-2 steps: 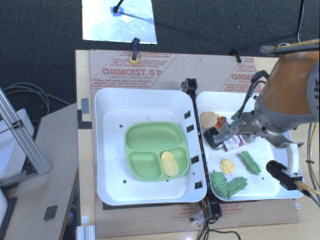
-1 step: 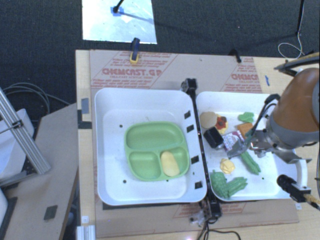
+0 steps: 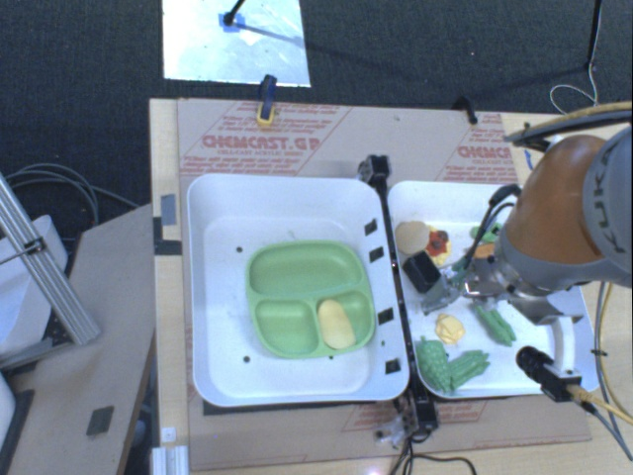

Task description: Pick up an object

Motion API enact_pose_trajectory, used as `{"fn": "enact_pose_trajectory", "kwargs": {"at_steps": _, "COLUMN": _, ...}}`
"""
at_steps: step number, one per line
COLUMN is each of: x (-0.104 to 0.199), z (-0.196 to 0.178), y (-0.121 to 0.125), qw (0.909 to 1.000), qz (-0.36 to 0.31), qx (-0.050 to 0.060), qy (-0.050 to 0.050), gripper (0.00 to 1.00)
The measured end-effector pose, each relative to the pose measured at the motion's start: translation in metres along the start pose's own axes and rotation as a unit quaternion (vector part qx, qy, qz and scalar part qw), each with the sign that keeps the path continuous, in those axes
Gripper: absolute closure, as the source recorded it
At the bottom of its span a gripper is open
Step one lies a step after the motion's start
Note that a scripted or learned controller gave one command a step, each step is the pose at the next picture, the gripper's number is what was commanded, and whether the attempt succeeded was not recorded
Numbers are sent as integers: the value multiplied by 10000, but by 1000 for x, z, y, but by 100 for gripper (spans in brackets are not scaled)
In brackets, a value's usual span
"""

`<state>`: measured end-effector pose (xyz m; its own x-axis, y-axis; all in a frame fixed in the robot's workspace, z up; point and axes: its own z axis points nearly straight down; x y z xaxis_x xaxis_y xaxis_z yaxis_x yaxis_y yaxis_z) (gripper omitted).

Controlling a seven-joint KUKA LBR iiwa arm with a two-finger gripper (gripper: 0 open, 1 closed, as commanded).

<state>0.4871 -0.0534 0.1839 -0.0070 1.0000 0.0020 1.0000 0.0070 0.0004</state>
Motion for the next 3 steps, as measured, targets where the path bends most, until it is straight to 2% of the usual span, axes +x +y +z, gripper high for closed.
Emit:
{"fn": "enact_pose_trajectory", "kwargs": {"at_steps": 1, "x": -47, "z": 103, "y": -1, "qw": 10000, "qz": 52, "qx": -2, "qy": -17, "gripper": 0}}
{"fn": "enact_pose_trajectory", "kwargs": {"at_steps": 2, "x": -45, "z": 89, "y": 0, "qw": 10000, "qz": 33, "qx": -19, "qy": -17, "gripper": 100}}
{"fn": "enact_pose_trajectory", "kwargs": {"at_steps": 3, "x": 17, "z": -6, "y": 69, "qw": 10000, "qz": -31, "qx": -77, "qy": -3, "gripper": 100}}
